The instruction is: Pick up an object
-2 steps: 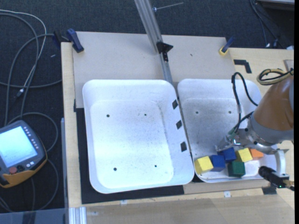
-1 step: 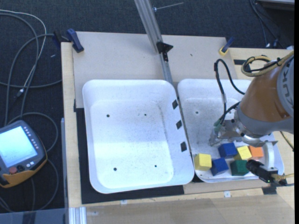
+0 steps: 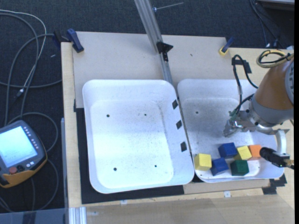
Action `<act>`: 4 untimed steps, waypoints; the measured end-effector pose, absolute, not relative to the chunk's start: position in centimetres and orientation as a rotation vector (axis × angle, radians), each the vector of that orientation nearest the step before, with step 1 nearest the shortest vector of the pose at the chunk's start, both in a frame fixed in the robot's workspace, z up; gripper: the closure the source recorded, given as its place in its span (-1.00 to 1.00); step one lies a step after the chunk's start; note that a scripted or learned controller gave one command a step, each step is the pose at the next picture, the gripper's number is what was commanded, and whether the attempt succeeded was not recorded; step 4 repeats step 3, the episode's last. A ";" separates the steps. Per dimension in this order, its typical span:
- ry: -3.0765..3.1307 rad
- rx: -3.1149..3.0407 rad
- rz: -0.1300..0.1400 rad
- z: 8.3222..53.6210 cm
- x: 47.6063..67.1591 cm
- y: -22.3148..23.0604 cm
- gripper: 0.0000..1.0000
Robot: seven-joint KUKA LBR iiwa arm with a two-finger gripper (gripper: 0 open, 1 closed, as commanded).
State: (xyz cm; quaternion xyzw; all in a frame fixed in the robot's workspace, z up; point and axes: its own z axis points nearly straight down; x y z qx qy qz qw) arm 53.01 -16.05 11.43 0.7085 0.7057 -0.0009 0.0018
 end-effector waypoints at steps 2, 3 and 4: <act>2.226 2.212 0.004 10.0 61.7 -15.4 1.00; 2.226 2.227 -0.002 11.3 53.8 -12.3 1.00; 2.226 2.227 -0.002 11.3 53.8 -12.3 1.00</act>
